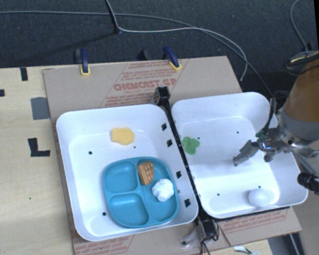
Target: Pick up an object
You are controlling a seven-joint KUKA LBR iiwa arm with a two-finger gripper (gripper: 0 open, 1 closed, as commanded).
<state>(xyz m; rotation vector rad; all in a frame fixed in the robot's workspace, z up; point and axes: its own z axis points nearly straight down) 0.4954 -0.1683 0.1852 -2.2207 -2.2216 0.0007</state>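
A pale wooden tabletop (18, 184) carries a cardboard sheet (143, 83) clamped at its far edge, with two white bins on it and dark floor beyond. The jaws (247, 154) hang over the right bin (225, 103), their spread unclear, near a green object (191, 144) and a white ball (260, 197). The left bin (72, 133) holds a yellow piece (122, 135) and a blue divided tray (122, 204).

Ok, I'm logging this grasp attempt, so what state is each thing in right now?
gripper: low over the right bin, nothing seen between its fingers
green object: loose in the right bin
white ball: resting by that bin's near wall
blue tray: flat in the left bin, holding a waffle piece and white lump
yellow piece: loose behind the tray
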